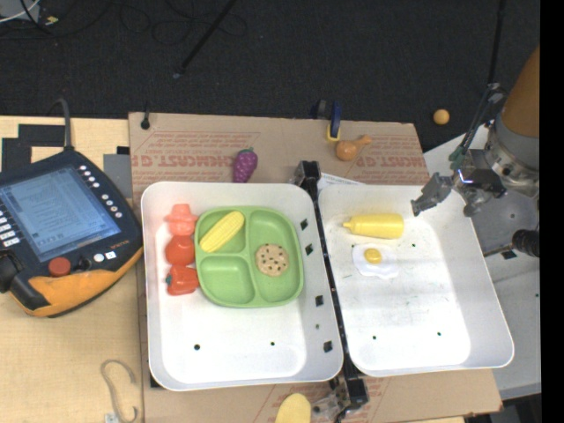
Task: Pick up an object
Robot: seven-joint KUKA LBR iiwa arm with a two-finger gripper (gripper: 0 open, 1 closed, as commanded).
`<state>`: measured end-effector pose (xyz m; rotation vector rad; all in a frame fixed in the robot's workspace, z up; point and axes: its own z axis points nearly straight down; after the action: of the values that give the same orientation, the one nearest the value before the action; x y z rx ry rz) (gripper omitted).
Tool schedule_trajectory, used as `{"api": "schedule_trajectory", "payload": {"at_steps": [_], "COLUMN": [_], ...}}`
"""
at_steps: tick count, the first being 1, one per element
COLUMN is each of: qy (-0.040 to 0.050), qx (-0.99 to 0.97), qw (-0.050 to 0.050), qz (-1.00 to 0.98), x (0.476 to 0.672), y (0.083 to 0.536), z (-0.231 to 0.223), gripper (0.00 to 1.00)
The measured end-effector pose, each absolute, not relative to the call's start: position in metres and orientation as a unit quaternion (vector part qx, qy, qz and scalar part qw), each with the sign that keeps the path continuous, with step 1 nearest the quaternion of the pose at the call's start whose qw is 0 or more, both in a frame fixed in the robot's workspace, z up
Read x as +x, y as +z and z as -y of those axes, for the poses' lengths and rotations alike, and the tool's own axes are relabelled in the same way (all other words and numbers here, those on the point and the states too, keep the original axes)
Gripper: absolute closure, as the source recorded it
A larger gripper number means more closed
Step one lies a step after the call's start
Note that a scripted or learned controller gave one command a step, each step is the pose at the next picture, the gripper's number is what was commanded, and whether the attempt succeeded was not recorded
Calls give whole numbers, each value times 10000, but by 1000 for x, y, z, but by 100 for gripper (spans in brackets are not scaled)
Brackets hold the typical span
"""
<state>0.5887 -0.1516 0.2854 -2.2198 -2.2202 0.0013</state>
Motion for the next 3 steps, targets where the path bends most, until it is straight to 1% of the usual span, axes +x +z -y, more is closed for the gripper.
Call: {"api": "schedule_trajectory", "payload": {"at_steps": [2,3], "qy": [17,13], "qx": [-7063,-7073], "qw": [33,28], "qz": [7079,7069], "x": [572,575], "y": [188,137], "z": [145,136], "gripper": [0,0]}}
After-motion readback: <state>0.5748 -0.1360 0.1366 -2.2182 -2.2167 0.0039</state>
